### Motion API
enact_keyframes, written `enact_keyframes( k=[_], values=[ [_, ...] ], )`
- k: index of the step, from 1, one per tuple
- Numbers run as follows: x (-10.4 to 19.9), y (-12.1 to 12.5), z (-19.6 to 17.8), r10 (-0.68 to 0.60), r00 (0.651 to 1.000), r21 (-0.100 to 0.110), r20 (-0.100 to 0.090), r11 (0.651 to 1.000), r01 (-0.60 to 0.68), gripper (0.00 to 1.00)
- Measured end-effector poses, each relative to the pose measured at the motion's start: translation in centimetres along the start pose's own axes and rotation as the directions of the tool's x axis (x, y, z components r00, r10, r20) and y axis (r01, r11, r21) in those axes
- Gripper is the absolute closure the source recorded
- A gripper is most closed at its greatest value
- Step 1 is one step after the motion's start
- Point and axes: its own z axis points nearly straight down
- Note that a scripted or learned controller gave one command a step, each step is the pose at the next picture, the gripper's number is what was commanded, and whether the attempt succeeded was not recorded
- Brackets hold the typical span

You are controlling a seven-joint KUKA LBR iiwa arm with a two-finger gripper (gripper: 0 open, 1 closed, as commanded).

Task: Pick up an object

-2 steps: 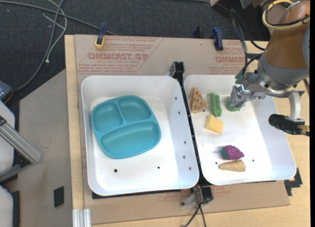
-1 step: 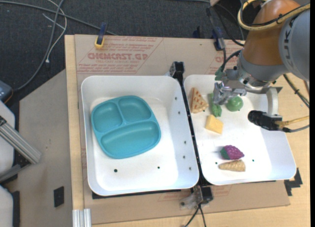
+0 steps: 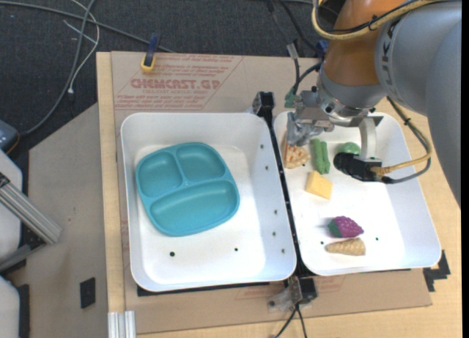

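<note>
The step in hand reads as the approach: the gripper (image 3: 299, 133) hangs low over the far left corner of the right bin (image 3: 410, 252), its tips just above a tan waffle-like toy (image 3: 296, 156). Nothing shows between the fingers, and I cannot tell whether the jaws stand open or closed.

The next move, I judge, calls for a straight descent around one piece, clear of the bin wall.

By count: two bins; in the right bin one waffle piece, one green bean pod (image 3: 320, 155) beside it, one yellow cheese wedge (image 3: 319, 185), one purple grape bunch (image 3: 345, 226), one tan cone-shaped piece (image 3: 344, 248). The left bin (image 3: 139, 127) holds one teal divided plate (image 3: 188, 188).
</note>
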Motion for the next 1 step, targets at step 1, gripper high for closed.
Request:
enact_keyframes(
  k=[1],
  values=[
    [4.97, 0.77, -1.32, -0.001, 1.0, 0.0, 0.0, 1.0, 0.001, 1.0]
  ],
)
